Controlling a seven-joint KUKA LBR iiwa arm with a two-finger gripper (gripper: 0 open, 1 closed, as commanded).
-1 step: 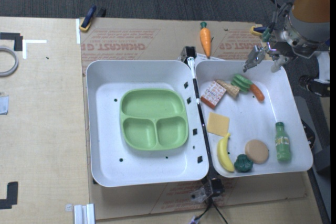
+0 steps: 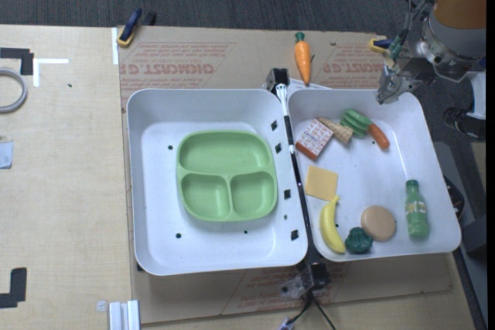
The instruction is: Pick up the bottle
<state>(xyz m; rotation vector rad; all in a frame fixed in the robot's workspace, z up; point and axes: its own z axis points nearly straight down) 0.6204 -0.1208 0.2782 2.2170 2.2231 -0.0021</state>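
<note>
A small green bottle [image 2: 417,209] with a yellow label lies in the right bin [image 2: 402,120], close to its right wall and front corner. My gripper [image 2: 389,91] hangs over the bin's far right corner, well behind the bottle, with nothing visible between its dark fingers. The fingers point down toward the bin's back rim.
The right bin also holds a banana [image 2: 331,226], a broccoli piece [image 2: 359,240], a round bun [image 2: 379,222], a cheese slice [image 2: 322,183], a cracker box [image 2: 314,138], a green vegetable [image 2: 357,120] and a small carrot [image 2: 378,136]. A green divided plate [image 2: 227,175] lies in the left bin. Another carrot [image 2: 302,56] lies behind the bins.
</note>
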